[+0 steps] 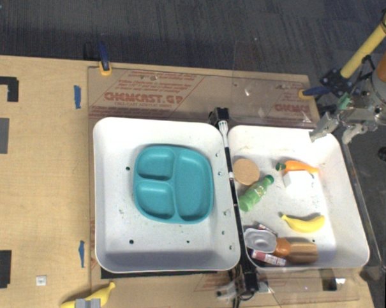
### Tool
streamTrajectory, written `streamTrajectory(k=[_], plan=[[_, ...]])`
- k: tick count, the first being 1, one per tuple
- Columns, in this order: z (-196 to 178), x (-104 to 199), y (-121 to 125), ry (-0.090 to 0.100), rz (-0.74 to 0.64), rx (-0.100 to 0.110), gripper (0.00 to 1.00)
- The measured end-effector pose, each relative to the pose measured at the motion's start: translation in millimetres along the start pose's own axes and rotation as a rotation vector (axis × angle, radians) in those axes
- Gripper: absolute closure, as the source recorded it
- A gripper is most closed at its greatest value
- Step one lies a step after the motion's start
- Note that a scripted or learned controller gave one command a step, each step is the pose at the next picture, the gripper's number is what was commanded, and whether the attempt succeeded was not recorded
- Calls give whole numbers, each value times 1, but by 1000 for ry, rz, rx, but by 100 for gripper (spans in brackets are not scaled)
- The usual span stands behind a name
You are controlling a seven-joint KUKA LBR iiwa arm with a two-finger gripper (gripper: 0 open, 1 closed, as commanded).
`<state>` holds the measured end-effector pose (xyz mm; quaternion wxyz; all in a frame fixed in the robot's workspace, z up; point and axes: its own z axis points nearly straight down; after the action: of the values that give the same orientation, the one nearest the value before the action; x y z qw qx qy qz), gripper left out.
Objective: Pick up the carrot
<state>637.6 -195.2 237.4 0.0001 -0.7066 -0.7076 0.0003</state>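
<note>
Looking down, camera view: two white bins side by side on the tan surface [38, 194].
Left bin [109, 178]: holds a teal divided plate [174, 183], lying flat near the bin's middle.
Right bin [345, 189]: holds the loose items.
Carrot [299, 166]: orange, lying in the upper right part of the right bin, touching the top edge of a white box [299, 182].
Round tan disc [246, 171]: near the divider between the bins, just above a green bottle [256, 192] that lies tilted.
Banana [302, 222]: yellow, below the white box, apart from it.
Brown bottle [296, 251]: on its side at the bin's lower edge, beside a small can [259, 238].
Arm: enters at the upper right.
Jaws [338, 124]: over the right bin's top right corner, above and right of the carrot, well apart from it; nothing between them; cannot tell how wide they stand.
</note>
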Motion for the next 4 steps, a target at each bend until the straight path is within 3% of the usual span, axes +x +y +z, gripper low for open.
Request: streamTrajectory(k=[1, 2, 3, 4], plan=[[111, -25, 1, 6, -28, 4, 0], [150, -4, 8, 2, 54, -4, 0], [149, 24, -59, -1, 73, -5, 0], [148, 56, -109, -3, -58, -12, 0]])
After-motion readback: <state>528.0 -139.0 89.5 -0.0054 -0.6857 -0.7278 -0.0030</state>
